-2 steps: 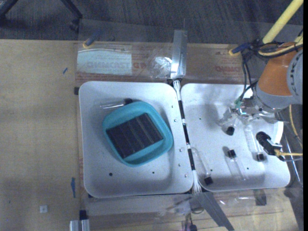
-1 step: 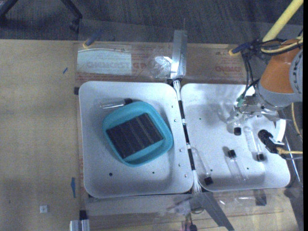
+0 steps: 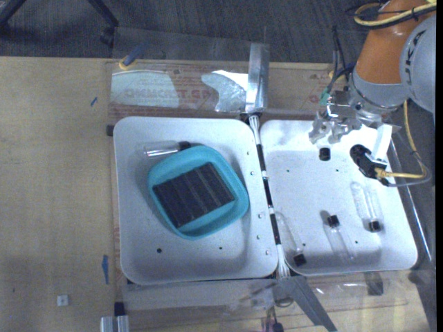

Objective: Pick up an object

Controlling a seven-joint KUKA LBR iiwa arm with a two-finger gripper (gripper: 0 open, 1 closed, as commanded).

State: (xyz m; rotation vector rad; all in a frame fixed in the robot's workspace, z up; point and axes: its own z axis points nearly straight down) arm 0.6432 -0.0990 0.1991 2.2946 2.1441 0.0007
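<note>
The gripper (image 3: 324, 142) hangs over the far side of the right bin (image 3: 304, 241) – I cannot tell how it is set – while clear tubes (image 3: 365, 203) lie near its right edge and a blue dish (image 3: 199, 191) sits in the left bin (image 3: 138, 241).

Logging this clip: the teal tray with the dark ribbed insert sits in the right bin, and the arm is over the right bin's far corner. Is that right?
Not quite. The camera view shows the teal tray in the left bin, not the right bin. The rest stands: it has a dark ribbed insert, and the gripper is over the right bin's far corner.
</note>
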